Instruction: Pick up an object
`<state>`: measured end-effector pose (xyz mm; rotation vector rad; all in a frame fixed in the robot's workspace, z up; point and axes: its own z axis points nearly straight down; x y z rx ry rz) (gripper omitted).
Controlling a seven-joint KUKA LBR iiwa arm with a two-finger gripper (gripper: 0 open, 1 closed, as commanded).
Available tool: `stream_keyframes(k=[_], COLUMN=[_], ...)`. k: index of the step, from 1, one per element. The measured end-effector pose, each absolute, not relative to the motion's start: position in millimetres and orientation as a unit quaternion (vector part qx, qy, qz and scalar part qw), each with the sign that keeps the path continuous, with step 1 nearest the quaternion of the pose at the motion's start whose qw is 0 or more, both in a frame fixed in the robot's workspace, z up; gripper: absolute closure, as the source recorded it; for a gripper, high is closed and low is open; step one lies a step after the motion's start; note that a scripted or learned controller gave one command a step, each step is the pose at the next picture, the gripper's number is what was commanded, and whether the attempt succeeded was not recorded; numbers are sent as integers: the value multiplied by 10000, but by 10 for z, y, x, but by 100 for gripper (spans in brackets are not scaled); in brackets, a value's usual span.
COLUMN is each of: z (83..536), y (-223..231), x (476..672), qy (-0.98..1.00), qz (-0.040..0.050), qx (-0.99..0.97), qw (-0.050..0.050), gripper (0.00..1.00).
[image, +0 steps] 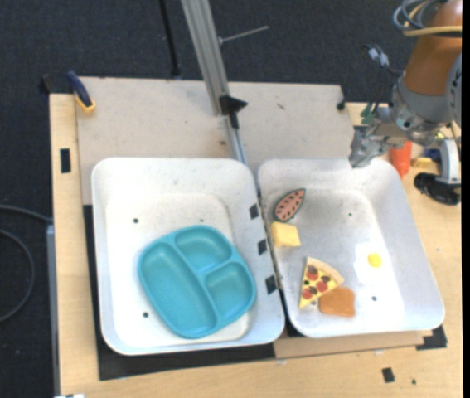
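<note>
Pizza slice (317, 282) lies in the right bin (409, 222), well apart from the pincer (362, 152), whose spread I cannot tell.

The right bin (400, 214) has lots of bare floor in its middle and along its far side. Its toys crowd the left and near parts: a brown leaf-shaped piece (289, 205), a yellow cheese block (285, 236), a pizza slice (317, 282) touching an orange piece (337, 303), and a small yellow bit (374, 260) off alone. In the left bin (118, 189), a blue divided plate (197, 281) fills the near half. A metal post (208, 52) leans over the far edge between the bins.
</note>
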<state>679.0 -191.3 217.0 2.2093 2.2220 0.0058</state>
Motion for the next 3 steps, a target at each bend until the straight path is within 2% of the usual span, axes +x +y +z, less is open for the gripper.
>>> stream_keyframes(k=[1, 2, 3], z=[2735, 2960, 2964], y=[-2007, -2011, -1578], x=[6756, 6765, 6710], qy=[7076, 7087, 7086], qz=[13, 9, 0], qx=[7066, 7055, 7056], qw=[32, 21, 5], gripper=[100, 100, 100])
